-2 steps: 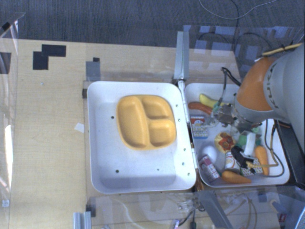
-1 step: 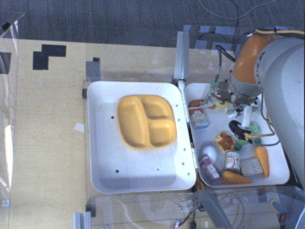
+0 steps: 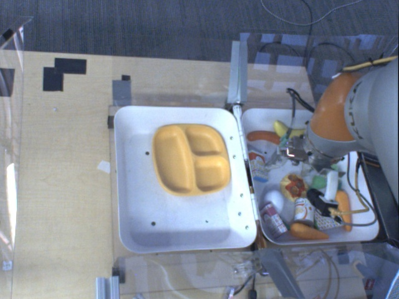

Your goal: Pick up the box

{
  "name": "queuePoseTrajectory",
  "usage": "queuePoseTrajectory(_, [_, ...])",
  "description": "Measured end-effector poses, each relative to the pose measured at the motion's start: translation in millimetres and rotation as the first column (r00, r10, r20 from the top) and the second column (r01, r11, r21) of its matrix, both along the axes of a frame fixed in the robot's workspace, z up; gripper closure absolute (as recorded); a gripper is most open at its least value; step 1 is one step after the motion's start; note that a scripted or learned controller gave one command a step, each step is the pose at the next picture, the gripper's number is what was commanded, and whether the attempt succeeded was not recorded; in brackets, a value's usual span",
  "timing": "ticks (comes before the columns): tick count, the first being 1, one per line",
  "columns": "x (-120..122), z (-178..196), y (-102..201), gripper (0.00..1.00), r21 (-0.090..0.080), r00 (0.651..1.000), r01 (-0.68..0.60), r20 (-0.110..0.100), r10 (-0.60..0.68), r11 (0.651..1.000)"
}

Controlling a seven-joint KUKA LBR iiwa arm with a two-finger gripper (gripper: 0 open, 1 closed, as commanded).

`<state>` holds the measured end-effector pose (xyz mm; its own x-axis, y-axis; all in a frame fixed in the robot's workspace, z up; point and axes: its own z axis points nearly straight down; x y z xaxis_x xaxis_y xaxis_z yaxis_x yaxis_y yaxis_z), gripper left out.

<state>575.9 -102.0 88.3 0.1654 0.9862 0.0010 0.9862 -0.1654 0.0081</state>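
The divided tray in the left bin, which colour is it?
Yellow; the tray shows clearly in the camera view.

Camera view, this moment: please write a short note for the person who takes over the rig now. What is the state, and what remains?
Gripper: low over the right bin, amid the clutter; finger state cannot be judged.
Left bin: holds the yellow divided tray.
Right bin: mixed small items, among them an orange carrot-like piece and a small bottle. I cannot pick out the box with certainty.
Done: no pick is visible.
Left: find the box, grasp it, lift it.
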Motion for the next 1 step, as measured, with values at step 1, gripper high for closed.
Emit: queuePoseTrajectory(1, [61.9, -0.3, 2.7, 0.0, 0.0, 0.994, 0.107, -0.011, -0.106, 0.994])
